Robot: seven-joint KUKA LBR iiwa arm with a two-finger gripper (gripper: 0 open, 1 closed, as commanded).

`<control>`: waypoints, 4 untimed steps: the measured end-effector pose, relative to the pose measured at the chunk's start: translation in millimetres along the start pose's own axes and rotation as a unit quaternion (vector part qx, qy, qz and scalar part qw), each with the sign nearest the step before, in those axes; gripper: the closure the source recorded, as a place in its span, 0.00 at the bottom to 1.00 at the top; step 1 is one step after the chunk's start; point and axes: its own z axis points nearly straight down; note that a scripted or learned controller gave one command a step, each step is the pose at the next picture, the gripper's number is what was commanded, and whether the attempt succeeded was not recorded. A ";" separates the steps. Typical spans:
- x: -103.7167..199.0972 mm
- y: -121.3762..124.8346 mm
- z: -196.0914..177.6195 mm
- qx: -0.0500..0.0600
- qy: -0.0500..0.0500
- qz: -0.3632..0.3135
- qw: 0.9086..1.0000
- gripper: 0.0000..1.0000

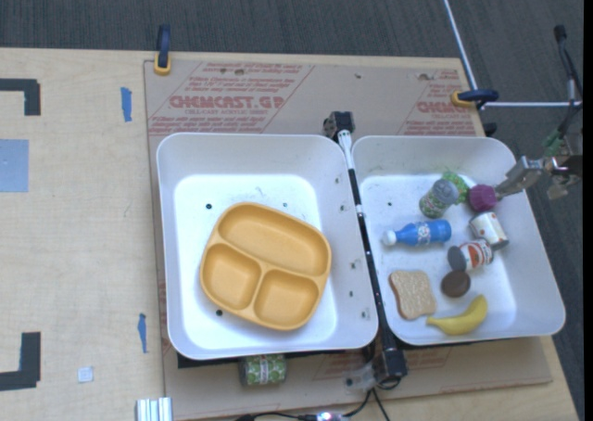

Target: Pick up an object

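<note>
The left bin (185,169) holds a yellow divided tray (266,266) near its middle. The right bin (528,317) carries the small objects: a banana (460,316) by the front edge, a bread slice (412,293) toward the front-left corner, a blue bottle (419,234) near the middle, a purple ball (482,197) toward the back. The gripper (528,175) sits at that bin's back-right edge; whether it is clenched or released cannot be told. Nothing looks lifted, so the pick seems wholly ahead.
</note>
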 end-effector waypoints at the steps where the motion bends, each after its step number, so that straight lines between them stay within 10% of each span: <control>1: -20.0 30.3 132.6 0.002 0.001 0.000 1.000 0.00; 2: 14.1 49.7 180.9 -0.001 -0.001 0.000 1.000 0.00; 3: 13.5 51.1 169.2 -0.004 -0.002 -0.001 1.000 1.00; 4: 78.1 -43.0 79.9 0.000 0.001 0.000 1.000 1.00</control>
